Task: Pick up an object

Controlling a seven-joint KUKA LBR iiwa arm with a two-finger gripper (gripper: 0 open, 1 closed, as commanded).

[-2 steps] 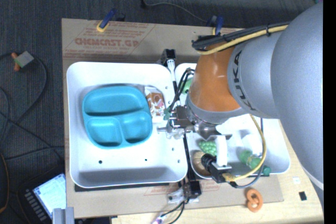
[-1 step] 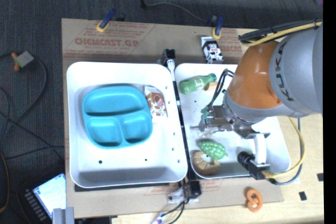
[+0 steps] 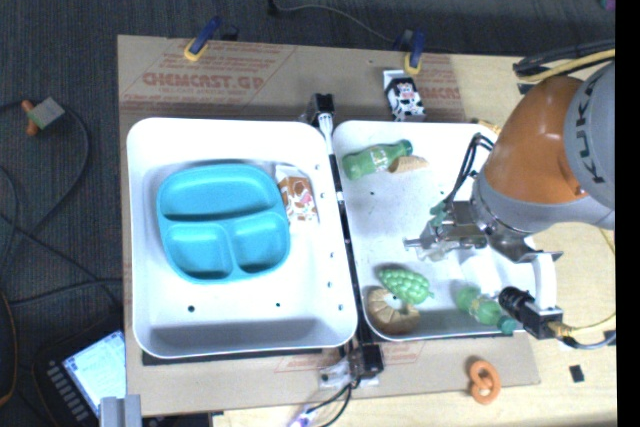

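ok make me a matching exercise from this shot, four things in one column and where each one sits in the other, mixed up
Things:
1. blue divided tray
2. green bottle
3. orange ring
4. gripper

Places:
A. on the bench, outside the bins, near edge
B. over the middle of the right bin
C. in the left bin
D. at the far end of the right bin

Pairs: 1-C, 2-D, 3-A, 4-B

A grey-and-orange arm's gripper [image 3: 425, 243] is hovering inside the right bin [image 3: 440, 133], just above a green toy [image 3: 405, 284].
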